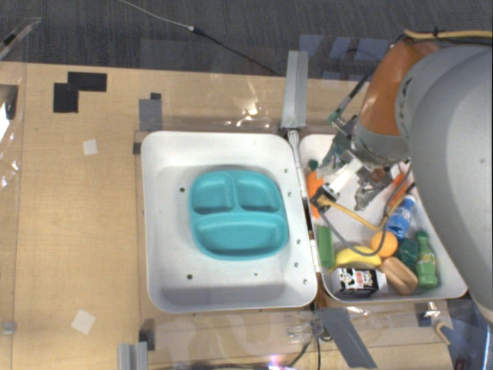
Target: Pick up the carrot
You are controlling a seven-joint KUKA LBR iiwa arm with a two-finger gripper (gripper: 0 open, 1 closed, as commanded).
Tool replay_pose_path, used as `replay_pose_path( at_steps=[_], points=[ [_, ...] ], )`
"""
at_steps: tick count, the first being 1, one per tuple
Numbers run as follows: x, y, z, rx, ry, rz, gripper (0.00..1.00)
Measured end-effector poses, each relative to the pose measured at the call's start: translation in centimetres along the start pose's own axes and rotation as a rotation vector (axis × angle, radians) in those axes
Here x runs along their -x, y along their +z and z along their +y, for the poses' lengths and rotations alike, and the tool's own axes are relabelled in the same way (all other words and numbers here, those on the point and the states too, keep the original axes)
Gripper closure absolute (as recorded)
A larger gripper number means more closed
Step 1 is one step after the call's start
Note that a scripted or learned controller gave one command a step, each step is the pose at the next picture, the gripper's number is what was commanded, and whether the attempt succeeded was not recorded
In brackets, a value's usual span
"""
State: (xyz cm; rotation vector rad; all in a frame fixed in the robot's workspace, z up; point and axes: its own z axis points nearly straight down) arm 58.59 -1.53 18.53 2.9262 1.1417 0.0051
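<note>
The carrot (313,185) is a small orange piece lying against the left wall of the right bin (454,287), partly covered by the tool above it. My gripper (343,190) is low inside that bin, just right of the carrot and close over it. The grey arm with its orange band (385,91) comes in from the upper right and hides the bin's far right part. Whether the carrot is touched I cannot tell.
Crowded in the right bin are a green stick (325,247), a banana (359,256), an orange ball (385,243), a blue bottle (400,217), a green bottle (425,262), a brown lump (399,274) and a black-and-white box (359,280). The left bin (166,206) holds a teal divided plate (237,211).
</note>
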Motion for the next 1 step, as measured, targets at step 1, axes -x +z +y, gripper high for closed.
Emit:
replay_pose_path(
  at_steps=[1],
  points=[
    [0.00,0.01,0.00,0.000,0.000,0.000,0.00]
  ],
)
